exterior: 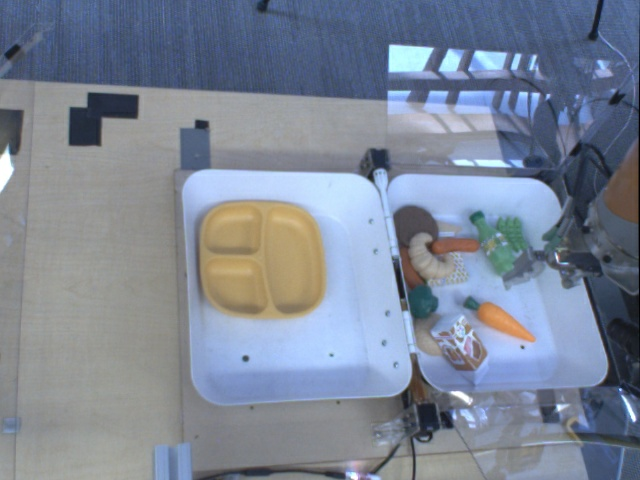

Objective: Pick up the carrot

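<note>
The carrot, orange with a small green top, lies flat in the right bin near its front, pointing right. My gripper hangs over the bin's right side, above and to the right of the carrot and apart from it. It sits close to a green leafy toy. Nothing shows held in it. The arm's orange band is at the view's right edge.
A slimmer orange stick, a brown lump, a pale ring, a dark green piece and a printed packet crowd the right bin's left half. The left bin holds a yellow divided plate.
</note>
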You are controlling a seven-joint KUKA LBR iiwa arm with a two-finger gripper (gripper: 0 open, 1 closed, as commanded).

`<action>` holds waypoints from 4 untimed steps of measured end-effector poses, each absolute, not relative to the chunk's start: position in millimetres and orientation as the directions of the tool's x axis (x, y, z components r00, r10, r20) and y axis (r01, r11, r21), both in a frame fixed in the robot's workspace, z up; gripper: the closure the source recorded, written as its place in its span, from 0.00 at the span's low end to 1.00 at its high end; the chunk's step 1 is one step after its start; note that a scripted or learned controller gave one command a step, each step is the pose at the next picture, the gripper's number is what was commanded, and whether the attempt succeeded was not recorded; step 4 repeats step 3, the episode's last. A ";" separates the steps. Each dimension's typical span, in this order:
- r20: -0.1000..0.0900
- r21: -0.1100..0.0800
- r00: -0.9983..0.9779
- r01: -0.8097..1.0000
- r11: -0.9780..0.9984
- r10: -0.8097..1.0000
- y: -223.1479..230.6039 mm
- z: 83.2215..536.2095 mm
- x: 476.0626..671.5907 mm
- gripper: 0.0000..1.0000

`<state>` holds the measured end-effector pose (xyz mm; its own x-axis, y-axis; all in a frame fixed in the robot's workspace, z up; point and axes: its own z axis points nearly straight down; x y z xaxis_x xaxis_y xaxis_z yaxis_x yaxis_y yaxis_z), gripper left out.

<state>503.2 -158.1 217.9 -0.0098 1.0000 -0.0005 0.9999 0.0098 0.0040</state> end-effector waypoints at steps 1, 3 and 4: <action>-0.007 0.016 -0.166 0.986 0.166 0.986 -152.4 89.0 503.8 0.00; 0.002 0.015 -0.152 0.988 0.152 0.988 -49.8 200.0 491.1 1.00; 0.002 0.015 -0.152 0.988 0.152 0.988 -49.8 200.0 491.1 1.00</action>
